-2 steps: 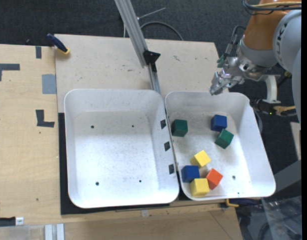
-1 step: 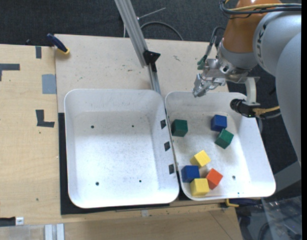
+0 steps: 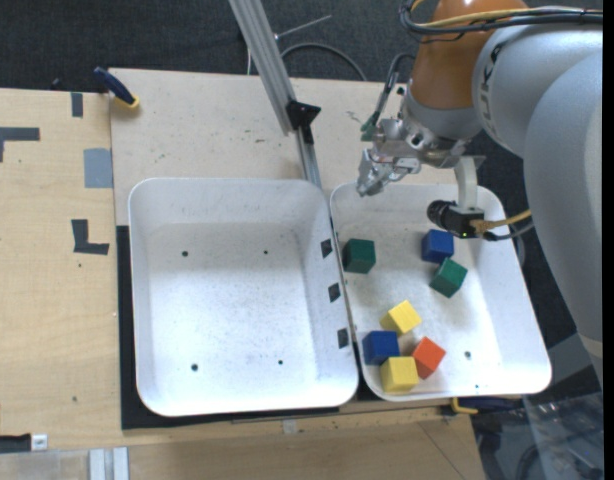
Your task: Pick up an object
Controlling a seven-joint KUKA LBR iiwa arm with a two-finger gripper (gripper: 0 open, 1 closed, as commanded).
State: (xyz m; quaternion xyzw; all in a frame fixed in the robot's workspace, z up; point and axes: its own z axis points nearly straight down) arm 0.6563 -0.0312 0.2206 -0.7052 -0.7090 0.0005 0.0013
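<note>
We see the claw hanging above the far rim of the right shallow white plastic bin, and we cannot tell its state. The small dark-green cube lies nearest below it, likely our target, resting loose on the bin floor.

Light wooden bench carries 2 shallow white plastic bins side by side: left bin, right bin. Grey tape patches stuck at bench's left.
</note>
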